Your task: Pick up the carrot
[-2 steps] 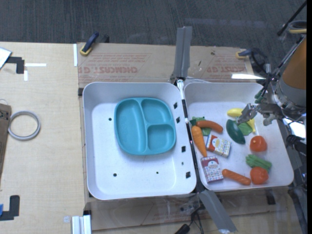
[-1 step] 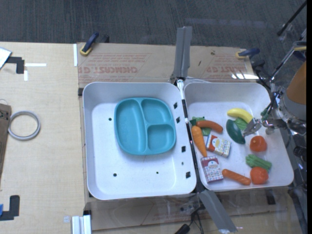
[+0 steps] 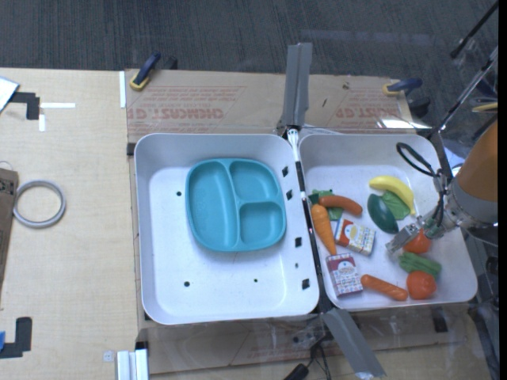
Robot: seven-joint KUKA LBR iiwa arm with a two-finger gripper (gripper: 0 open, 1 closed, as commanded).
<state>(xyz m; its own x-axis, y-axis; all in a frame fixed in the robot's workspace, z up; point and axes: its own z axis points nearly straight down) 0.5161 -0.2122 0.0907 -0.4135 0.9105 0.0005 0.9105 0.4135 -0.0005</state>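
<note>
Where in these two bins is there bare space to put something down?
Left bin: bare floor all around the blue plate, widest below it. Right bin: bare along the top wall; elsewhere crowded with the carrot, banana and gripper.

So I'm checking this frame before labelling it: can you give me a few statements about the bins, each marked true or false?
1. The teal plastic divided plate lies in the left white bin. True.
2. The long orange carrot with green top lies on the plate. False: it lies in the right white bin, near the divider.
3. The yellow toy banana is in the right bin. True.
4. The claw hovers over the left bin. False: it is low in the right bin, beside a small red-orange toy tomato.
5. A grey tape ring lies in the left bin. False: it lies on the wooden bench.
</note>
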